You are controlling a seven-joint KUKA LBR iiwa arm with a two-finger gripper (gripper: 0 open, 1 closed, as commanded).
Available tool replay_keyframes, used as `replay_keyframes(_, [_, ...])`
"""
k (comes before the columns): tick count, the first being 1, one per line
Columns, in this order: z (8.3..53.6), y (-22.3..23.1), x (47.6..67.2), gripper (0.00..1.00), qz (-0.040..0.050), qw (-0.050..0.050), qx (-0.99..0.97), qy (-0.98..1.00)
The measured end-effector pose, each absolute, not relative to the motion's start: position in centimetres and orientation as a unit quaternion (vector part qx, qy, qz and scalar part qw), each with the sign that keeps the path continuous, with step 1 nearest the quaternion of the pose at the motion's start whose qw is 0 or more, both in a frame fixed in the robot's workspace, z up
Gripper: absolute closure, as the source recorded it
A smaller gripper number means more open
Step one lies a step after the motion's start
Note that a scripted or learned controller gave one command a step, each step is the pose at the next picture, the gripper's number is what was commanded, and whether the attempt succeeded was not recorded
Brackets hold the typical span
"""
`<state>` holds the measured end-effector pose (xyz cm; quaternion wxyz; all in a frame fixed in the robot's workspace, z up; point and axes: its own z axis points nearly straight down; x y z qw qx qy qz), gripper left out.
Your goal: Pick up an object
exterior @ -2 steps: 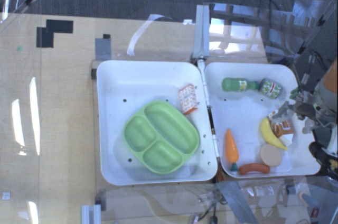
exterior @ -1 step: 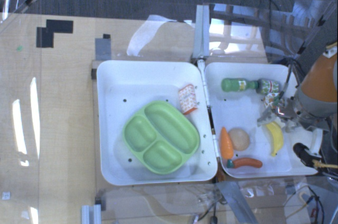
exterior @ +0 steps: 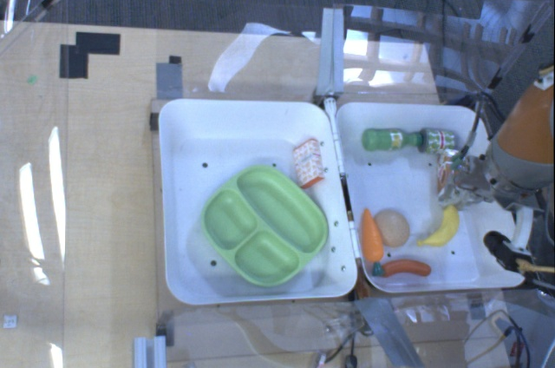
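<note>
The banana lies in the right bin, just below the hand, whose spread I cannot tell. Best to drop squarely across its curve, clear of the bottle.

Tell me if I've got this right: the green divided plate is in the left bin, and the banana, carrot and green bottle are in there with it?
Not quite. The camera view shows the green divided plate in the left bin, but the banana, carrot and green bottle lie in the right bin.
</note>
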<state>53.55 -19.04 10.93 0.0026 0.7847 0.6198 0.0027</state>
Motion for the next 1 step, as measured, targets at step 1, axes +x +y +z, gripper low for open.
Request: replay_keyframes(1, [17.53, -15.23, 58.78, 1.0, 0.0018, 0.002, 0.801, 0.599])
